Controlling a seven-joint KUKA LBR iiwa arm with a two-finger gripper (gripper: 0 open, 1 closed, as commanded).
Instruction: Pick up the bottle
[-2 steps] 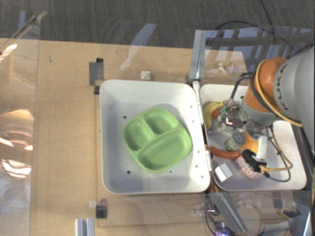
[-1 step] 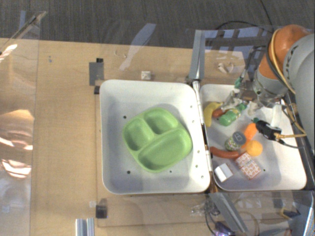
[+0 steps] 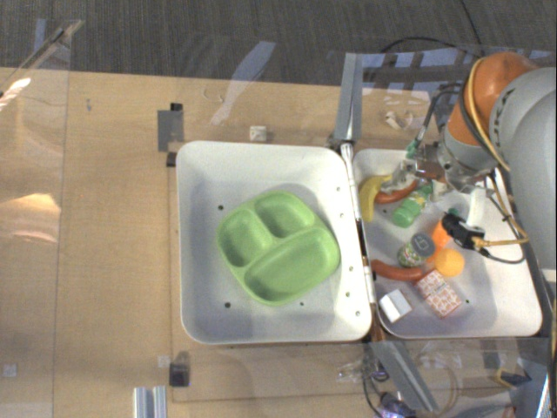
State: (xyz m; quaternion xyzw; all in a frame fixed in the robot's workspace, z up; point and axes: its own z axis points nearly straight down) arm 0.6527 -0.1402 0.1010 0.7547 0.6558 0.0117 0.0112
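- Clutter crowds the right bin (image 3: pixel 513 320), at the right of the frame. The green bottle (image 3: pixel 406 214) lies in its upper left part, just below the gripper (image 3: pixel 416 179).
- A yellow banana (image 3: pixel 369 195) rests against the bin's left wall, just left of the bottle. A short red-orange piece (image 3: pixel 402 192) lies between the banana and the gripper, touching or nearly touching the bottle's upper side.
- Below the bottle sits a round greenish item (image 3: pixel 415 252) with a grey face, and an orange ball (image 3: pixel 450 262) is just to its right.
- Lower still, a long red piece (image 3: pixel 399 273) stretches from the left wall towards a pink patterned box (image 3: pixel 439 293). A white block (image 3: pixel 394 304) lies in the bin's lower left corner.
- The left bin (image 3: pixel 200 233), at centre frame, holds a green divided plate (image 3: pixel 278 246), set at a tilt to the bin's sides.
- A small pale cube (image 3: pixel 257 133) sits on the wooden bench (image 3: pixel 87 233) just above the left bin.
- The grey arm (image 3: pixel 531 138) reaches in from the upper right. Its orange band (image 3: pixel 489 77) is at the top right of the frame and the wrist points down and left into the right bin.
- The gripper hangs over the bin's upper left part, above the bottle and the red-orange piece. Whether it is parted or closed cannot be told from this angle, and nothing can be seen held in it.
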